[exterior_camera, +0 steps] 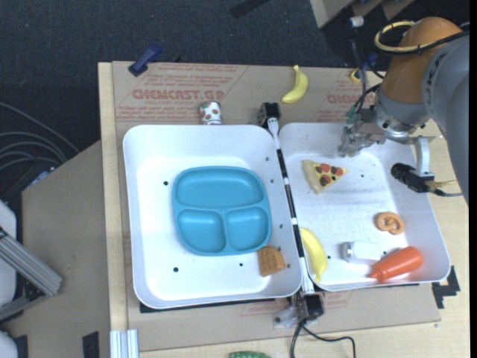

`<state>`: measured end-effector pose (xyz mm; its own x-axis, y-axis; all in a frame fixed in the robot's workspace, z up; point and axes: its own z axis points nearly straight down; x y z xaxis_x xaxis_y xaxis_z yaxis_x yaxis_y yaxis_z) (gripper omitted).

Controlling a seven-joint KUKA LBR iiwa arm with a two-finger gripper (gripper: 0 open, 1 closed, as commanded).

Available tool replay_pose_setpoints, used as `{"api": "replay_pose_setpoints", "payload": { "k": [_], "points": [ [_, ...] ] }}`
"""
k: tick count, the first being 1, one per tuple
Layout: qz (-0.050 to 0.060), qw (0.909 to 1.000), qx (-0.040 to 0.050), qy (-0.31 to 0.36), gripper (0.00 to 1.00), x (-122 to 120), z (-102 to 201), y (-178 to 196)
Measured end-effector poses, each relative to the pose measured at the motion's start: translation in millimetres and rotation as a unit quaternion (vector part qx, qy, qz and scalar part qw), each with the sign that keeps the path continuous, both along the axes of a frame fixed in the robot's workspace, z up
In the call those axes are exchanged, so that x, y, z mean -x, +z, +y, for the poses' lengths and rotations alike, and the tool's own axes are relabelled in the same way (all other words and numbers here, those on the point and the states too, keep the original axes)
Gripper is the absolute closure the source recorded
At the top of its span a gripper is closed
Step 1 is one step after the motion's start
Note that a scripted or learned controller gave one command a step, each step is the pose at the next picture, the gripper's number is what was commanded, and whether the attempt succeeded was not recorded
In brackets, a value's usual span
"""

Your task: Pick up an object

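My gripper [352, 145] hangs over the far edge of the right bin [425, 215], just up and right of a pizza slice [324, 175] and apart from it. Nothing shows between its tips. Further toward the front of that bin lie a small pretzel [388, 222], an orange carrot [397, 263], a white tube [363, 251] and a yellow banana [314, 253] against the left wall. In the left bin [145, 200] a blue divided plate [221, 209] sits in the middle, with a tan cracker [270, 260] at the front right corner.
Behind the bins, on the cardboard sheet, lie a second banana [296, 86], a small patterned cup [211, 112] and a blue item [145, 60] at the far left corner. The grey arm [432, 66] fills the far right.
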<state>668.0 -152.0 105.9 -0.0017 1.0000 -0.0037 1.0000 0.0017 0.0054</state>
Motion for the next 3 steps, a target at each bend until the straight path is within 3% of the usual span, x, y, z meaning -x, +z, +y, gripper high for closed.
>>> {"api": "replay_pose_setpoints", "payload": {
  "k": [1,2,3],
  "points": [
    [0.000,1.0000,0.0000,0.000,0.00,0,0,0],
    [-0.001,1.0000,0.0006,0.000,1.00,-1,0,10],
    [-0.001,1.0000,0.0006,0.000,0.00,-1,0,10]
  ]
}}
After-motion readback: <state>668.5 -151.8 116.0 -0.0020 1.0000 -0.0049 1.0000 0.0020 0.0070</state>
